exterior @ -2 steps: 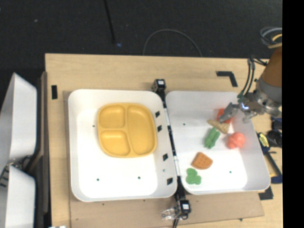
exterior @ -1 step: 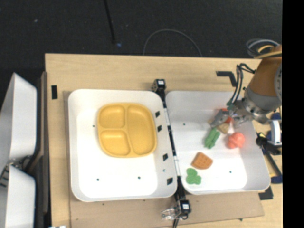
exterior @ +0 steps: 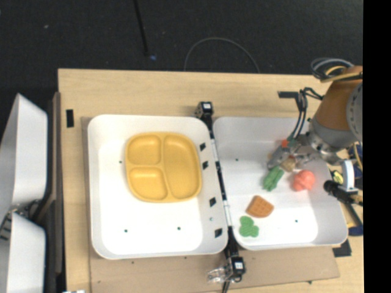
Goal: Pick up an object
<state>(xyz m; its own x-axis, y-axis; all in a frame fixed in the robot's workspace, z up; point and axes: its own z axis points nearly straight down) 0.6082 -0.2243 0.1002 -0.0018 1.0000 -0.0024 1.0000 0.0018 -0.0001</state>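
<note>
Nearest camera: small green toy (exterior: 248, 227) at front edge of right bin (exterior: 305, 235), orange waffle-shaped piece (exterior: 259, 207) just behind. Gripper (exterior: 286, 160) seen low over green elongated toy (exterior: 273, 178), pink ball (exterior: 302, 180) beside. Grip state cannot be told. Nothing lifted yet; pick judged unfinished. Yellow 3-section plate (exterior: 163, 166) in left bin (exterior: 110, 237).

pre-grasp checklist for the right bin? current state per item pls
1. Gripper is over the right bin: ok.
2. Green stick-shaped piece sits just below the gripper: ok.
3. Piece between the fingers: cannot tell.
4. Pink ball lies close beside the green piece, could get bumped: not ok.
5. Orange waffle piece and green leafy piece lie apart from the gripper: ok.
6. Yellow divided plate is in the left bin, out of the way: ok.
</note>
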